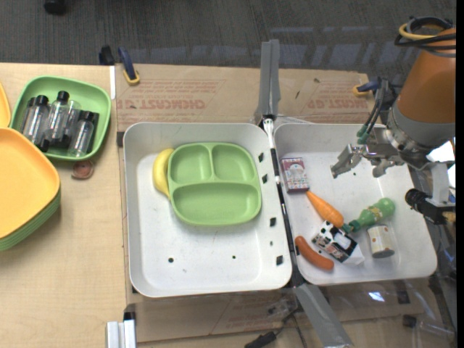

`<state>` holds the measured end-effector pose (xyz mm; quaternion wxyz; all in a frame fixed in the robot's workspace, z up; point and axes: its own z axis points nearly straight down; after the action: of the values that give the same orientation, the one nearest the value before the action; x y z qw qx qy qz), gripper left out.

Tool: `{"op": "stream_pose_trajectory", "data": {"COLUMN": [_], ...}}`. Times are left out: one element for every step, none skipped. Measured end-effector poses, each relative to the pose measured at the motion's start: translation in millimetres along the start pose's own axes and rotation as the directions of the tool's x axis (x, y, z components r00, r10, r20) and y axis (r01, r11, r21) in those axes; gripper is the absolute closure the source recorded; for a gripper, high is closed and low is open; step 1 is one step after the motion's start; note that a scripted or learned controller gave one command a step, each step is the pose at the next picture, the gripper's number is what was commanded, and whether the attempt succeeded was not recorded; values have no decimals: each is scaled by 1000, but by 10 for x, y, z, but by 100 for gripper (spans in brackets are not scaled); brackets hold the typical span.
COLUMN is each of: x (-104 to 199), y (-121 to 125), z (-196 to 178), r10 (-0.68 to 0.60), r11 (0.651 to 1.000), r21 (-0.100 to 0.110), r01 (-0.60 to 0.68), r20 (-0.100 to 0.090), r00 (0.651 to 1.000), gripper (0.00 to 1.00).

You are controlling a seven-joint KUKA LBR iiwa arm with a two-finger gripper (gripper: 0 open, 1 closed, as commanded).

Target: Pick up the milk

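Gripper [360,159] is hanging over the upper part of the right bin [428,263], fingers spread open, nothing between them and nothing touching them. The fingers are pointing toward the bin's left side, with bare white floor showing under them.

Milk [334,241], a small black-and-white cow-pattern carton, is lying on its side in the lower middle of the right bin, well apart from the gripper, below it and slightly left in the camera view. It is sitting wedged in a cluster: carrot [324,207] just above it, a red-orange sausage-shaped piece [313,253] at its lower left, the green bottle [372,214] running off to its upper right, a tan can [380,241] just to the right.

A small pink-and-grey box [294,173] is lying near the right bin's left wall, closer to the gripper than the milk is.

Left bin [145,267] is holding a green divided plate [214,183] with a yellow item [160,171] tucked against its left edge.
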<state>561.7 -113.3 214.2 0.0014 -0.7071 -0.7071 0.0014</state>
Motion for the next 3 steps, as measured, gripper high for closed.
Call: {"op": "stream_pose_trajectory", "data": {"x": [132,140,131], "y": [-540,-843,-832], "z": [824,1239,1143], "r10": [-418,-496,-493], "r11": [908,868,870], "r21": [-1,-2,-4], "r01": [418,496,493], "r20": [0,0,1], "r00": [908,868,870], "gripper": [0,0,100]}}
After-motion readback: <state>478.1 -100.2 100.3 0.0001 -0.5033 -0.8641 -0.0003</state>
